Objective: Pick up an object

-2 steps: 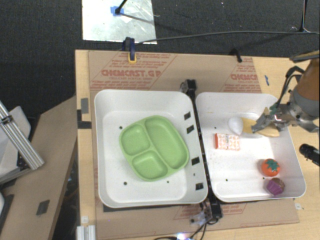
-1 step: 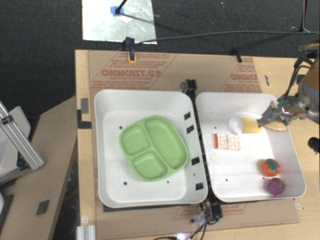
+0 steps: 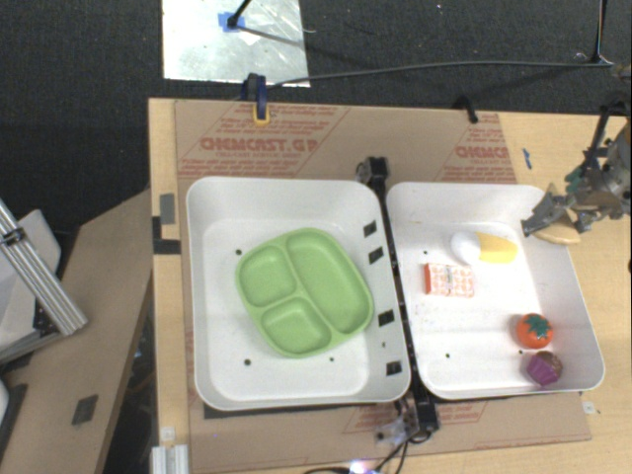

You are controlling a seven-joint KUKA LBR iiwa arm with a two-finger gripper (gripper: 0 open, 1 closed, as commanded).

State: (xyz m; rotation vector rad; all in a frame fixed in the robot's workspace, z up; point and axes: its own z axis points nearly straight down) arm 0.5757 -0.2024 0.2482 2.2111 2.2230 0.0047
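Observation:
The right bin [image 3: 494, 383] holds several small objects. A white egg-shaped piece [image 3: 465, 246] touches a yellow block [image 3: 498, 248] near the back. In front of them lies a red and white patterned box [image 3: 449, 280]. An orange-red fruit with a green top [image 3: 533, 331] and a purple object [image 3: 543, 367] sit at the front right corner. My gripper [image 3: 553, 217] hangs over the bin's back right rim. A pale tan object [image 3: 561, 234] is right under it, and I cannot tell whether it is held.
The left bin [image 3: 212, 265] carries a green divided plate [image 3: 304, 291] in its middle. A dark ridge with black clips [image 3: 385, 265] separates the two bins. A blue clamp [image 3: 257, 95] and a shiny sheet [image 3: 232, 28] lie beyond the bench's back edge.

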